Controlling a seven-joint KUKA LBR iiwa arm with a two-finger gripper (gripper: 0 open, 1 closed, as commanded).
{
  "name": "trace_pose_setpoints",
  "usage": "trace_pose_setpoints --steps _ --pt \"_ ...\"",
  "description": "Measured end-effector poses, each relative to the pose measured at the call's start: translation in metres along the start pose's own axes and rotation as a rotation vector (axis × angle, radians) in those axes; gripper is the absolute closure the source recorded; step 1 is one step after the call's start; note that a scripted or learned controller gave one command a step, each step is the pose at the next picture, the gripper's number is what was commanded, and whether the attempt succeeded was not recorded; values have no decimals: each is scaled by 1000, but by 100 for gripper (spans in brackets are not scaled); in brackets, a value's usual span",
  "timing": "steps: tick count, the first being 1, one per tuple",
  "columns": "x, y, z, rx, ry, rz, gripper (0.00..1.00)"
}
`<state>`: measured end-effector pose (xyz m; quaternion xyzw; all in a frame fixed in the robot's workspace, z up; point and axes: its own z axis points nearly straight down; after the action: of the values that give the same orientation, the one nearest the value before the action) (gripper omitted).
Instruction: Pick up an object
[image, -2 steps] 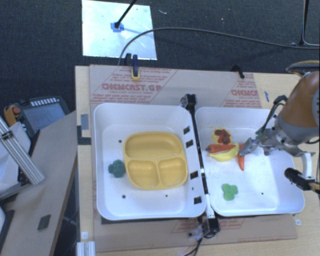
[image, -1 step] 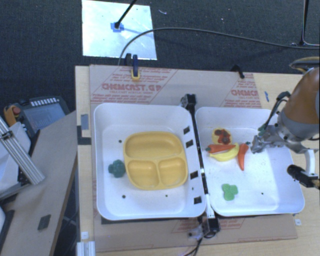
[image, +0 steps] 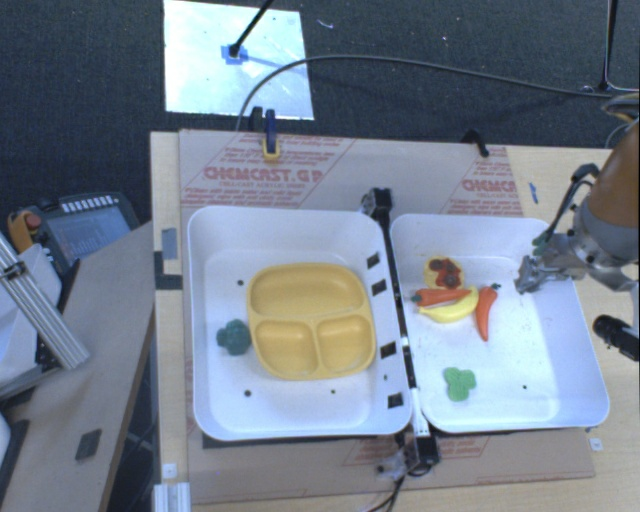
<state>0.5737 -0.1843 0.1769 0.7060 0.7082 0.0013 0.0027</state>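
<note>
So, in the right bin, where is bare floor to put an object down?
In the right bin, floor is bare along the front between the green piece and the right wall, also behind the pizza slice. It is crowded where the carrots and banana lie, near the gripper.

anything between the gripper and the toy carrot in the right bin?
Nothing visible. The gripper sits over the right bin, just right of the carrot, with bare bin floor between them. The banana, a smaller carrot and the pizza slice lie on the carrot's far side, left of it.
</note>
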Motion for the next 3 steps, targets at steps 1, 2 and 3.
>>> trace_pose_setpoints --steps 1,2,3 --pt "9 3 -59 -2 0 -2 100" --pt "9 4 -67 2 1 -1 100" --pt "63 -1 -54 5 4 -6 100"
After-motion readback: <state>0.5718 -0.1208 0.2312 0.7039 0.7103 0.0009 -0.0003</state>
